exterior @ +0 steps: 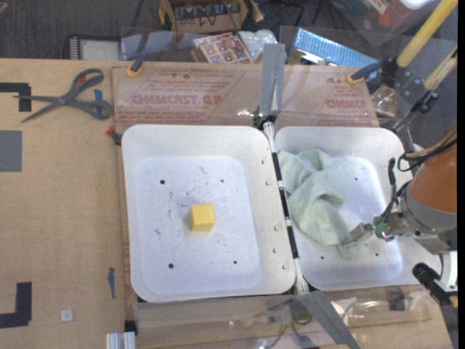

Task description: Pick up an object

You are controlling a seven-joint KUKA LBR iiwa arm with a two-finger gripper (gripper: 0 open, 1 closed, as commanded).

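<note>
Camera view has the gripper low in the right bin, its fingers apparently pinching the cloth edge, a thin hold that could slip on lifting.

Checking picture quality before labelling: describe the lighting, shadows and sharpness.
Camera view: even, soft overhead light; the yellow block casts almost no shadow; the pale cloth barely stands out from the white right bin; the gripper at the cloth's edge looks soft and hard to read.
</note>
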